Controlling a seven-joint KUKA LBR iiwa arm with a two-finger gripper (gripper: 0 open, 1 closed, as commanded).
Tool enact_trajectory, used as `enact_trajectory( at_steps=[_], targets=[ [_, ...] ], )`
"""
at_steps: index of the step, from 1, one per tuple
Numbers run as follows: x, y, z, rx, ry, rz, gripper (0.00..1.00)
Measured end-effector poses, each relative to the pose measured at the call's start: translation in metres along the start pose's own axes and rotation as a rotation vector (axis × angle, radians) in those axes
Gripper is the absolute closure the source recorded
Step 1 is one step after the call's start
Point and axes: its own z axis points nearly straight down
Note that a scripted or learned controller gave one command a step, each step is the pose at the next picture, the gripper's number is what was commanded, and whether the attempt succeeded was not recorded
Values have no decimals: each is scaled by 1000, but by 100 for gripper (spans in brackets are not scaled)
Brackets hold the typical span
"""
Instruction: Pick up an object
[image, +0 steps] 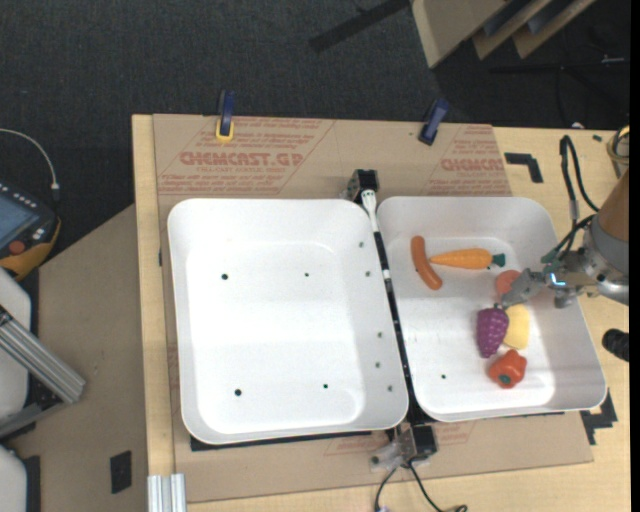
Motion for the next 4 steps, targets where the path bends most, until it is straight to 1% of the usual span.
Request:
enact_trajectory(
  at_steps=[1, 2, 3, 4],
  targets=[
    [4, -20, 48, -6, 6, -5, 0],
    [1, -19, 35, -13, -3, -3, 100],
    [66, -32, -53, -16, -4, -8, 100],
    [132, -47, -118, -15, -2, -9, 100]
  ],
)
